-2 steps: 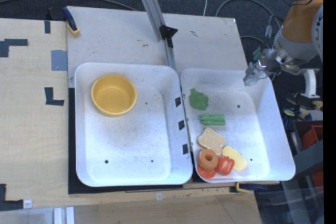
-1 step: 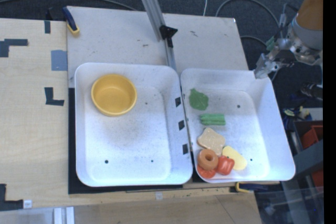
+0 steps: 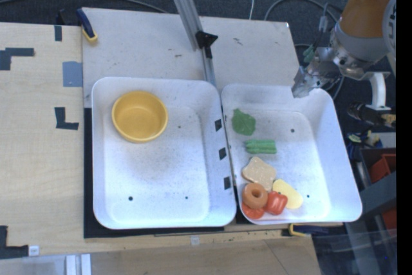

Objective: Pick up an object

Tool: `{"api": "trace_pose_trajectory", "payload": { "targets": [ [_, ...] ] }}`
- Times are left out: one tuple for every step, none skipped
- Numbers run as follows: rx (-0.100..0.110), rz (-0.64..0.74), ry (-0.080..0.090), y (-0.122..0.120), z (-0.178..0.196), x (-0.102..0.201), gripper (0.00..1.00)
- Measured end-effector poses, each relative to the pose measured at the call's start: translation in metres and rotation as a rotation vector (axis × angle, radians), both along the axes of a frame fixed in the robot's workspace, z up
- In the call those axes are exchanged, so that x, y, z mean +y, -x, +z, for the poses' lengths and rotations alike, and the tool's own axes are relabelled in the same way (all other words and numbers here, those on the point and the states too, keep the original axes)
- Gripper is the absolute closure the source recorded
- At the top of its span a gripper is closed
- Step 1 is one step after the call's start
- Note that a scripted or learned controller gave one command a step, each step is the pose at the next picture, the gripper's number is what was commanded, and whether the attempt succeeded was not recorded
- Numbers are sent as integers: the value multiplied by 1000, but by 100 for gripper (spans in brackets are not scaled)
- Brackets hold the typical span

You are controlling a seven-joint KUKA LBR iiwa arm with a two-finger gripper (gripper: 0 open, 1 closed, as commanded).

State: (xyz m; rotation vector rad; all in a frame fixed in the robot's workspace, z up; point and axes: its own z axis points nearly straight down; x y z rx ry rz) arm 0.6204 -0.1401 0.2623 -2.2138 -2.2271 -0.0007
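Arm comes in from the right w/ its hand [image 3: 302, 88] over the far right corner of the right bin [image 3: 322, 138], just at the rim; can't tell from this angle how the hand is set, and nothing is seen in it.

Right bin holds all the small items. A green leafy piece [image 3: 243, 122] lies near the bin's far left corner. Just nearer than it, a green bean-like piece [image 3: 261, 147] lies flat, approx. mid-bin on the left side. Near-left corner has a cluster, pieces touching: a tan bread slice [image 3: 259, 171], an orange ring [image 3: 255, 194] in front of it, a red piece [image 3: 275, 203] beside the ring, and a yellow piece [image 3: 288, 193] at the cluster's right side. Hand is well apart from every one of them.

Left bin [image 3: 161, 203] carries a yellow bowl [image 3: 140, 115], upright, in its far left corner.

A grey pole [image 3: 187, 3] rises from the worktop's [image 3: 148, 48] far edge, between the 2 bins.
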Motion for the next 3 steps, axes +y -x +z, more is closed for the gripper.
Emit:
{"api": "trace_pose_trajectory", "payload": {
  "targets": [
    [2,0,0,18,-15,54,100],
    [2,1,-1,31,-10,112,100],
    [3,1,0,35,-22,166,100]
  ]
}}
